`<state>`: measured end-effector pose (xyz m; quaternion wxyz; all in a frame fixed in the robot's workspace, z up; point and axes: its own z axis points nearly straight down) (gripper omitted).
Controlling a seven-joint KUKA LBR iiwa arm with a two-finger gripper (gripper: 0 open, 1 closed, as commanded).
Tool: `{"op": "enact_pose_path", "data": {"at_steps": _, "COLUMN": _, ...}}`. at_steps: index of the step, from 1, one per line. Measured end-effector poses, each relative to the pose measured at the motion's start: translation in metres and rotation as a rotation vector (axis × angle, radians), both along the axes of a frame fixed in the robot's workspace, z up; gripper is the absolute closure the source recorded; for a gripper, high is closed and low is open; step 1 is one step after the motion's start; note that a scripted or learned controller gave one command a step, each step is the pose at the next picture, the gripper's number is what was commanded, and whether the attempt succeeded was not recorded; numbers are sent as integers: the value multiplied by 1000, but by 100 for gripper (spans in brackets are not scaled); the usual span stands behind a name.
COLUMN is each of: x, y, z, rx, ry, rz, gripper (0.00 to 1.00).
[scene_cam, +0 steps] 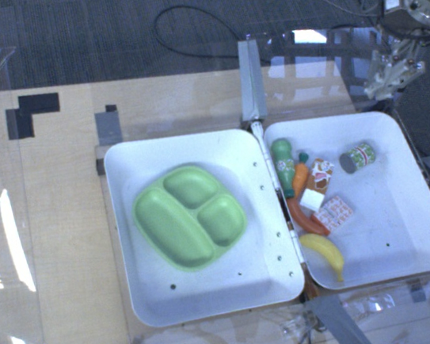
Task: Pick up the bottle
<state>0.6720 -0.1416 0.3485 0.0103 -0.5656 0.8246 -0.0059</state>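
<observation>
My claw [392,72] hangs beyond the right bin's [404,259] far-right corner; how wide, I cannot tell. The bottle [284,165] lies wedged against the left wall.

A single fixed camera looks down at a slant from above the bench [63,230], far enough back to take in both white bins. The left bin [130,244] sits mid-frame, the right bin [412,202] beside it toward the right edge.
</observation>
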Motion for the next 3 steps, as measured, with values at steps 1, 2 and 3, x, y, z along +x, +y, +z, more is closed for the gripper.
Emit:
{"op": "enact_pose_path", "data": {"at_steps": 1, "x": -1, "y": -8, "z": -46, "rx": -4, "ry": 12, "rz": 271, "gripper": 100}}
{"op": "enact_pose_path", "data": {"at_steps": 2, "x": -1, "y": -6, "z": -100, "rx": -8, "ry": 14, "rz": 629, "gripper": 100}}
{"op": "enact_pose_path", "data": {"at_steps": 3, "x": -3, "y": -7, "z": -114, "rx": -20, "ry": 7, "rz": 1153, "gripper": 100}}
